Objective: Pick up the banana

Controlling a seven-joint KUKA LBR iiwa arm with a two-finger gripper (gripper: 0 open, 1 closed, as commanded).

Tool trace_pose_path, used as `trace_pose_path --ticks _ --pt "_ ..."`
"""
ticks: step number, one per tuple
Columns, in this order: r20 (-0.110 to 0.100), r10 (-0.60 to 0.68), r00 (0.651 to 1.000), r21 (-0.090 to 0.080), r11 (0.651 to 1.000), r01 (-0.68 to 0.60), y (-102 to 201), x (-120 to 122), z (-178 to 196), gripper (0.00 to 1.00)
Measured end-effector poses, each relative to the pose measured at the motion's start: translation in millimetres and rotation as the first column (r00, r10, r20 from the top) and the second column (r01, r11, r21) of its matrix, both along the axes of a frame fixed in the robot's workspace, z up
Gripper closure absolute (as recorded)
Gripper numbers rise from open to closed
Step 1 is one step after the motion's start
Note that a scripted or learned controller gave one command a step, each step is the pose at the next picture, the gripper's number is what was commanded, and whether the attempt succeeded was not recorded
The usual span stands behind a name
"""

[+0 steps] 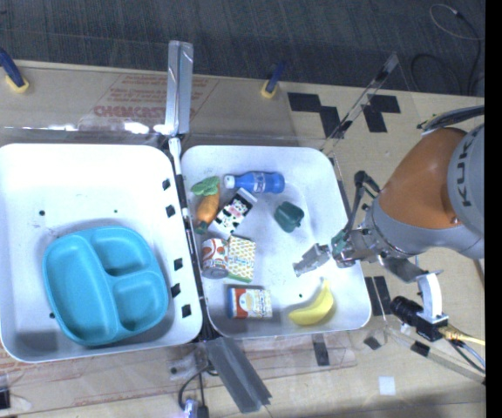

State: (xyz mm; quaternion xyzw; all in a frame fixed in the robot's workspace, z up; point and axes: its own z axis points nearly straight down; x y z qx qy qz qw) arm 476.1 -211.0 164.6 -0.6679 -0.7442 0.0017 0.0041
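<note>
The yellow banana [314, 306] lies in the front right corner of the right bin [338, 177], curved against the bin's front wall. My gripper [310, 260] hangs just above and slightly behind the banana, a short gap away from it, pointing left from the grey wrist. Nothing shows held in it. The arm with its orange band reaches in over the bin's right rim.
The right bin also holds a blue bottle [255, 182], a green item [205, 185], an orange carrot [207, 208], a black-and-white box [234, 212], a teal cup [289, 215], a can [213, 256], a patterned packet [241, 259] and a red carton [249, 302]. A blue divided tray [107, 282] lies in the left bin.
</note>
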Motion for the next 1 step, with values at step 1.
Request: trace_pose_path --ticks 1 --pt "0.004 0.195 0.981 0.001 0.981 -0.195 1.5 0.8 -75.7 0.0"
